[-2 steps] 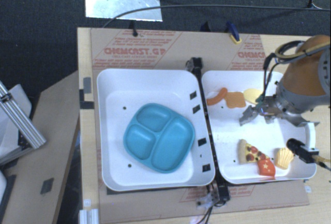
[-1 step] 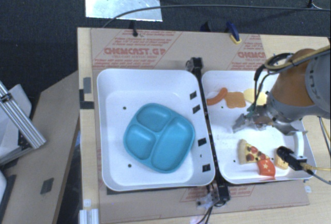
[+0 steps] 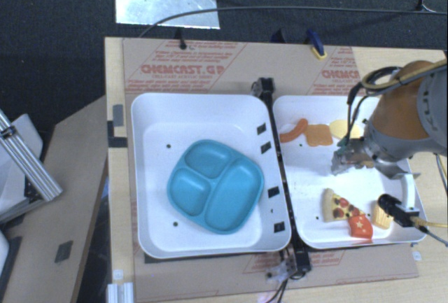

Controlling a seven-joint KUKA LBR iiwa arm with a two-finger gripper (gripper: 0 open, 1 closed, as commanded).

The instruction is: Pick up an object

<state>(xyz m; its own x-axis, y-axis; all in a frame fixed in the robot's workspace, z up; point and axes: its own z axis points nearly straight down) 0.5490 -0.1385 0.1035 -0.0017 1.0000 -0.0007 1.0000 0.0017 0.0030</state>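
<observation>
In right bin [image 3: 308, 228] | gripper [image 3: 343, 160] low near pizza slice [image 3: 338, 206] | gripper state: cannot tell | left bin [image 3: 150, 154]: blue tray [image 3: 213, 186]

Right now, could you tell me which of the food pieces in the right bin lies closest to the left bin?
The orange sausage-shaped piece at the right bin's upper left. It lies nearest the divider; the tan piece, pizza slice and others lie farther right.

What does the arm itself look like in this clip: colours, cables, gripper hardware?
The arm has a rounded grey body with a broad orange band above the wrist. Thin dark cables loop beside the band. The gripper is small, grey and metallic.
</observation>
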